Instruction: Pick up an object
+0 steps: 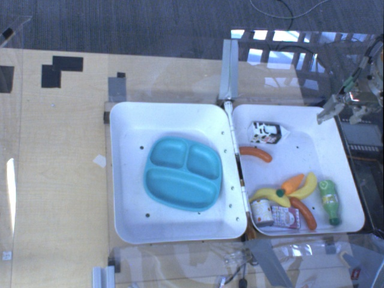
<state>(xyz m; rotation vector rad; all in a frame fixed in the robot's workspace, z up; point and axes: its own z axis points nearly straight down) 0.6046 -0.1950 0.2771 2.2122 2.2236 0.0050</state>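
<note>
Bench (60, 161), two bins, blue tray (183, 173)

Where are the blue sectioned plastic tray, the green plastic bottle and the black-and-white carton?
Blue sectioned plastic tray (183, 174): camera view, its middle divider.
Green plastic bottle (329, 200): camera view, its body.
Black-and-white carton (266, 132): camera view, its patterned side.

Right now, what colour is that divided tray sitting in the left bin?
Light blue, a turquoise shade. The divided tray shows plainly in the camera view from above.
</note>
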